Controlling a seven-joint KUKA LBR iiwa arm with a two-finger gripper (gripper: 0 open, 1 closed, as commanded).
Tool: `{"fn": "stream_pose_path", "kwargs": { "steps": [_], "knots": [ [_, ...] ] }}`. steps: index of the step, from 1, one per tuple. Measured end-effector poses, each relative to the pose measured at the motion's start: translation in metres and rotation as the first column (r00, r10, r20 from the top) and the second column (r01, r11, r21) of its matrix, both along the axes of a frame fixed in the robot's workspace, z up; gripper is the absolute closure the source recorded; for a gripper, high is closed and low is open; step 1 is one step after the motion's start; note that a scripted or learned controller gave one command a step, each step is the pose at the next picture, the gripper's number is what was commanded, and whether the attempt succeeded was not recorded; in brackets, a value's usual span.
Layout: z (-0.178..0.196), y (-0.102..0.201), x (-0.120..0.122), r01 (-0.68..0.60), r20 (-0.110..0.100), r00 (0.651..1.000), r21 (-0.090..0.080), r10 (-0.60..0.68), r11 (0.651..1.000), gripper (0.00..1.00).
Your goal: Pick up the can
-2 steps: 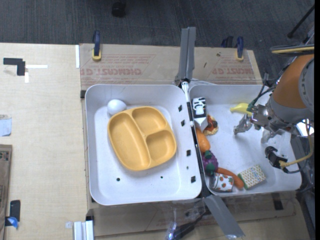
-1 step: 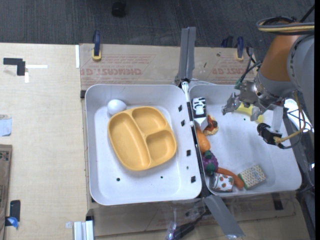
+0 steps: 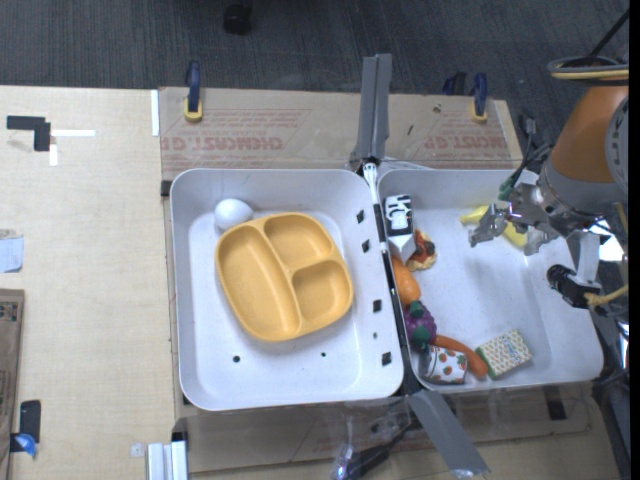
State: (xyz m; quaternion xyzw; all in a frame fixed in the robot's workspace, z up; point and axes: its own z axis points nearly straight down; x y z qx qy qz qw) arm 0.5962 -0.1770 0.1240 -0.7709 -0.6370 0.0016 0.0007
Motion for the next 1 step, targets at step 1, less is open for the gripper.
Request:
{"fn": "stream_pose_path", "kwargs": {
  "steps": [1],
  "knots": [
    [-0.0337,0.0698,-0.0975,0.266,-0.002,0.964,0.001,-0.266,0.964,0.00]
  ]
}}
